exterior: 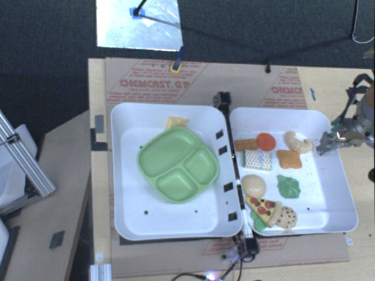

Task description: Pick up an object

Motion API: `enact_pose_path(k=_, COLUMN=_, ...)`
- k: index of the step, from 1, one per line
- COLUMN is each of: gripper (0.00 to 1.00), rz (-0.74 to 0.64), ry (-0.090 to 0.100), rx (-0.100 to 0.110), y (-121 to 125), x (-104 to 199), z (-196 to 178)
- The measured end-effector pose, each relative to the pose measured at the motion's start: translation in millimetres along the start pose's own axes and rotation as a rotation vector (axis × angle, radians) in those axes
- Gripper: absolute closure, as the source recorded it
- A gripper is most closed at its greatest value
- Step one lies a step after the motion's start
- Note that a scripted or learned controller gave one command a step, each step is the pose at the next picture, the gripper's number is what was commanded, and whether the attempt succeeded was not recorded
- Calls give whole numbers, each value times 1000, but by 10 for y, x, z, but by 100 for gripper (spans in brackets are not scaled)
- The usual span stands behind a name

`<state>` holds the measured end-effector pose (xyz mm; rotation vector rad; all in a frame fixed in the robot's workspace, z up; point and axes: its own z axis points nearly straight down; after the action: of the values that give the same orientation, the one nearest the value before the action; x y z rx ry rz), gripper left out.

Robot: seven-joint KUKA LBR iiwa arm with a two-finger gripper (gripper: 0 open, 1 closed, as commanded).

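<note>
1. Step in hand: the approach. Nothing lifted yet; gripper [324, 145] poised over the right-hand rim of the right bin [321, 199], near its far corner, with nothing visibly in its hold.
2. Open or shut: cannot tell. Too small and too cluttered at the frame's edge to judge the jaws, and no contact with any item to be made out.
3. Candidates all lying in the right bin: a pale croissant [297, 142] closest to the gripper, an orange toast slice [289, 159] just below it, a red tomato [266, 141], a checked packet [258, 159], a round bun [254, 185], a green leaf [288, 186], a pizza slice [263, 208] and a cookie [285, 217] touching it.
4. Left bin [129, 133] holding a green divided plate [177, 164] and a small yellow piece [176, 122] at the plate's far edge; well apart from the gripper.
5. Next move, as a judgement: a short reach inward and down onto the croissant, probably the easiest target, then a firm close and a straight lift.
6. Risk: toast lying close beside the croissant, so likely to be nudged or caught along with it.
</note>
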<state>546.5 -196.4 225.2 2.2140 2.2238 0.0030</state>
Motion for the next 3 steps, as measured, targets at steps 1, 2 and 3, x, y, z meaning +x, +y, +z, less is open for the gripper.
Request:
enact_pose_path(k=1, gripper=100, rz=-6, ry=3, rx=2, y=33, x=640, z=-31)
enact_pose_path(k=2, gripper=100, rz=-6, ry=3, rx=1, y=94, x=1181, z=-126)
enact_pose_path(k=3, gripper=100, rz=-5, ry=3, rx=2, y=213, x=1692, z=-65)
